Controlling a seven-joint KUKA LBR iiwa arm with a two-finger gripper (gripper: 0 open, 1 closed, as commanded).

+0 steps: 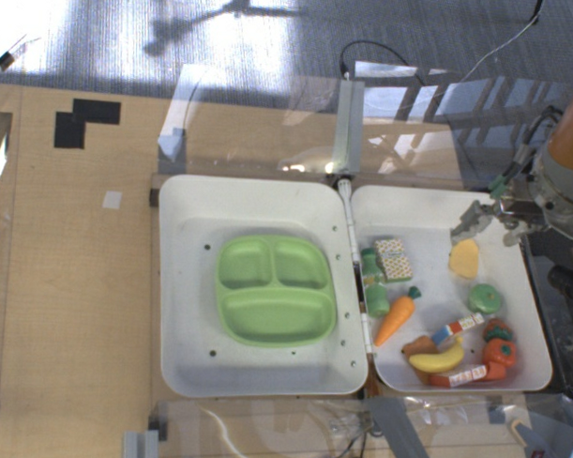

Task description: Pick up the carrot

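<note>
**Waiting above the right bin, the carrot not yet taken**

Starting from the left, the left bin [182, 267] is a shallow white tray with rounded corners and a smooth, slightly shiny floor. A light green plate [276, 291] with three sections lies flat in its middle, probably as a place where food can be put down.

The right bin [428, 205] touches it along the middle edge and holds all the small toy food. Near this edge stand a little patterned box [394, 259] and a green bottle [374, 294]. Just beside them lies the carrot [396, 317], a smooth orange cone with a green top, tilted with its point toward the front. Close to its point are a yellow banana [439, 358] and a red piece with a white label [464, 375]. Further right are a yellow wedge like cheese [465, 260], a round green piece [485, 298] and an orange-red fruit [500, 351].

The gripper [489, 216] hangs over the far right part of this bin, above the wedge. Its two grey fingers look spread apart, with nothing between them. It is well apart from the carrot, so I judge the reach is not yet made.
</note>
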